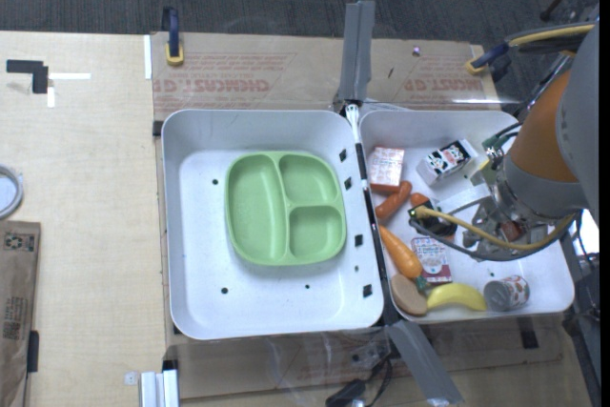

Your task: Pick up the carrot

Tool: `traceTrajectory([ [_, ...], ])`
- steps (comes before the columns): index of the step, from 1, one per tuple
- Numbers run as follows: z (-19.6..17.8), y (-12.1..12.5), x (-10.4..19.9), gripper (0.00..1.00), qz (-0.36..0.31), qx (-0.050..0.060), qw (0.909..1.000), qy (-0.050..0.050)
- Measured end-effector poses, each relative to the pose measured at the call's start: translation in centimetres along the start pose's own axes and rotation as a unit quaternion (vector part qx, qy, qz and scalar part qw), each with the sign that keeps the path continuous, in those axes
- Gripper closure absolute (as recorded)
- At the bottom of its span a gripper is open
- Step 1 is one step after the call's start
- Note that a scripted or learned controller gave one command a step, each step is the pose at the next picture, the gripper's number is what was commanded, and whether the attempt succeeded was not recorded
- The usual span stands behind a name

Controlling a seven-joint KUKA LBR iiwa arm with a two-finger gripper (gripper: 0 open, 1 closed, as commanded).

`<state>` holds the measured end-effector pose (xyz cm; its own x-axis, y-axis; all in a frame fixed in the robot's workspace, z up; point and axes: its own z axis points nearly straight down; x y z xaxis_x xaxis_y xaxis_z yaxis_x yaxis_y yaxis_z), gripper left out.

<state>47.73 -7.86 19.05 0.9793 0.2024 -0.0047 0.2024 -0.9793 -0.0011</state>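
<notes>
The carrot (399, 251) is orange and tapered. It lies at a slant by the left wall of the right bin (558, 295), with its tip toward the divider. My gripper (488, 226) hangs over the middle of the right bin, right of the carrot and apart from it. I see nothing held in it. The arm's wrist covers part of the bin's right side.
Around the carrot lie a red-orange sausage (393, 201), a pink box (386, 167), a black-and-white carton (448, 157), a red-white packet (432, 260), a banana (456, 298), a tan disc (408, 296) and a silver can (505, 293). The left bin (191, 300) holds a green divided plate (286, 207).
</notes>
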Motion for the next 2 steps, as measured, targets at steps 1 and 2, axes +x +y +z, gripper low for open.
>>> traceTrajectory([
  [1, 9.6, 1.8, -0.3, 1.0, -0.046, -0.001, 0.9989, 0.003],
  [2, 0.6, 1.9, -0.4, 1.0, 0.0, 0.0, 1.0, 0.0],
])
